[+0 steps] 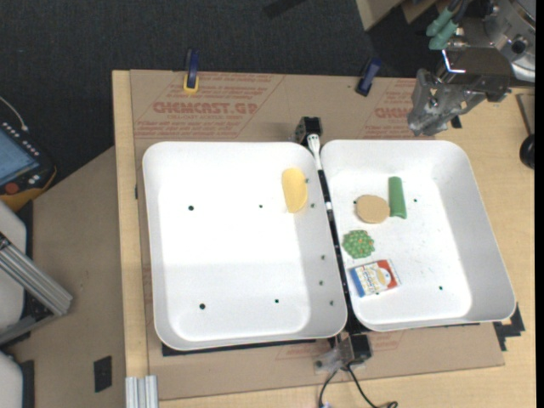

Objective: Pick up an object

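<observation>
My gripper [429, 119] hangs above the far edge of the right bin [476, 228], with nothing between its fingers that I can make out. In the right bin lie a green stick [396, 197], a round tan disc [371, 209] touching it, a green bumpy ball [358, 244] and a small red, white and blue card [374, 278]. A yellow oblong piece [294, 189] rests in the left bin [221, 253] near its right wall. All objects are well apart from the gripper.
The two bins sit side by side on a brown cardboard sheet [221, 100] held by blue clamps [192, 65] at the back. A black bracket [308, 130] sits between the bins at the far end. Cables trail off the front edge.
</observation>
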`<state>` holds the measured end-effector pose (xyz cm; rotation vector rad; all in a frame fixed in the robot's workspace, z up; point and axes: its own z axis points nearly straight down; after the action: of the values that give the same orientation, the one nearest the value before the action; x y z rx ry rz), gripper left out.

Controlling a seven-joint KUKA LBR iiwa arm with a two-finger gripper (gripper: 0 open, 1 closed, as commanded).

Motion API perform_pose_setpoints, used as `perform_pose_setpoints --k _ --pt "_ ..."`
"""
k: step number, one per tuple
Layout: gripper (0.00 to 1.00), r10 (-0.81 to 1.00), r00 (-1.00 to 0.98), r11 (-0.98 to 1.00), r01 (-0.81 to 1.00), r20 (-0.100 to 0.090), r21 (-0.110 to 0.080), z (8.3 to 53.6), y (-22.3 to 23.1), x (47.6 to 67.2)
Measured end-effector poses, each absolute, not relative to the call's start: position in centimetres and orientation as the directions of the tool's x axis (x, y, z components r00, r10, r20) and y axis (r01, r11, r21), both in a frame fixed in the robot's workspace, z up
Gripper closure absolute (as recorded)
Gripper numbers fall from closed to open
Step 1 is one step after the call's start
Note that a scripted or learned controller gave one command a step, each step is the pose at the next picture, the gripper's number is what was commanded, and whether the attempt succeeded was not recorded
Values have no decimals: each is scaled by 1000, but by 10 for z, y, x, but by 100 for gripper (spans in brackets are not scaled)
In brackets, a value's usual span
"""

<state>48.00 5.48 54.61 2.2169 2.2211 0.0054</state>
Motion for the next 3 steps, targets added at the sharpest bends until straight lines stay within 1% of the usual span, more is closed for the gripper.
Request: perform_pose_setpoints --k 3 --pt "100 1000 -3 3 1000 0 15 578 56 482"
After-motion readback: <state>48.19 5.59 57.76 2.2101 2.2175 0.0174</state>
